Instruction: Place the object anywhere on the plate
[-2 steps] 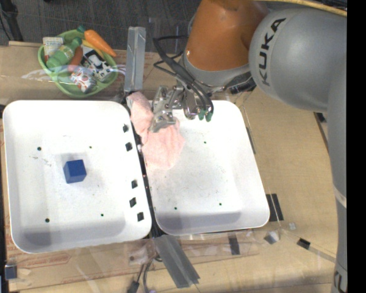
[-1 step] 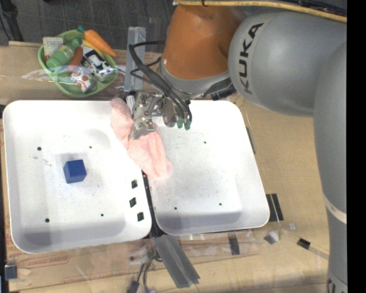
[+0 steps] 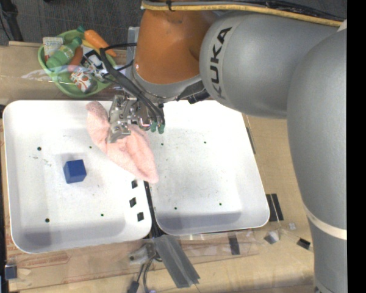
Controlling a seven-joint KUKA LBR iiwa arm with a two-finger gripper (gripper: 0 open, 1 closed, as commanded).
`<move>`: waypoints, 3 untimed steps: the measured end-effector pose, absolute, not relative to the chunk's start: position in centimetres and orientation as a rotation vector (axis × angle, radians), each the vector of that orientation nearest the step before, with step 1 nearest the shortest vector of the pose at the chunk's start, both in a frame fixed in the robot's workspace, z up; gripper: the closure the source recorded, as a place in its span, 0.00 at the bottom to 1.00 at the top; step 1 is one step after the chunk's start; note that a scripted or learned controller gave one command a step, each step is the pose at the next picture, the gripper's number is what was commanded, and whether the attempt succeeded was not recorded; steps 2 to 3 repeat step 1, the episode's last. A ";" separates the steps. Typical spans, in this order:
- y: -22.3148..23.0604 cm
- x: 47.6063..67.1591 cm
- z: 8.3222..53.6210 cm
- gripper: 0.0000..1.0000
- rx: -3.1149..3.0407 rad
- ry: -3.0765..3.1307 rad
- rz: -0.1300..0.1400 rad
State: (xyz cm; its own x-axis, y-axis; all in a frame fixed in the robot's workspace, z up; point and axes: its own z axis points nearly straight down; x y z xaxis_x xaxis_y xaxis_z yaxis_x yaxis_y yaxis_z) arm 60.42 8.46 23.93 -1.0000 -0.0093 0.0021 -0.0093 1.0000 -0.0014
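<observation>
A: Where's the cloth [image 3: 134,154]?

B: Pink, crumpled, sprawled over the wall between the left bin [image 3: 24,224] and the right bin [image 3: 232,212], mostly on the left side. Lower tip hanging over the divide.

A: And the jaws?

B: Right down on the upper part of the cloth, touching it or nearly so. Can't tell how wide, though: too dark and cluttered around the tips, with cables in the way. Can't call it a hold either.

A: What could go wrong?

B: Likely a pinch on one thin fold only, so could slide out on the lift. Might also drag along the wall and snag there, since draped over it. If raised by one corner, would hang long and swing, and could land half off the target.

A: Anything else nearby?

B: Blue cube [image 3: 75,170] in the left bin, well apart from the cloth, so no real danger of a knock. Green bowl [image 3: 70,89] of odds and ends on the tabletop [image 3: 262,157] just beyond the left bin, near the arm [image 3: 262,60]; could get brushed by a sweep that way.
</observation>
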 end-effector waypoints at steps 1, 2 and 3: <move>8.4 60.4 24.0 0.00 0.014 -3.140 0.002; 8.4 60.4 24.0 0.00 0.014 -3.140 0.002; 8.4 60.4 24.0 0.00 0.014 -3.140 0.002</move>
